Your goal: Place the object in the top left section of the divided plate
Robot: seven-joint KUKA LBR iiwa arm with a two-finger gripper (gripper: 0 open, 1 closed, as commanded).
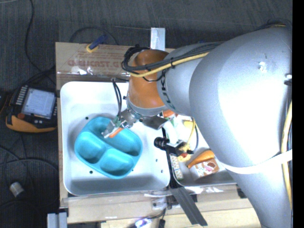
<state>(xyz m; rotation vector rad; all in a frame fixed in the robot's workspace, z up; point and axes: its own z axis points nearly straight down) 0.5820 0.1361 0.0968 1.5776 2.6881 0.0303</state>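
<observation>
A blue divided plate (90, 148) lies tilted in the left white bin (76, 96). My gripper (116, 128) hangs over the plate's upper section, near its far rim. A small orange stick-like object (113, 133) sits at the fingertips, just above or touching the plate's floor there. The fingers look shut on it. The grey arm with its orange band (145, 87) covers the middle of the bench and hides part of the right bin.
In the right bin (209, 182) lie an orange packet (204, 163), a yellow item (188, 125) and a white printed strip (175, 166). Cardboard (95, 61) stands behind the left bin. A handheld device (35, 106) lies on the floor at the left.
</observation>
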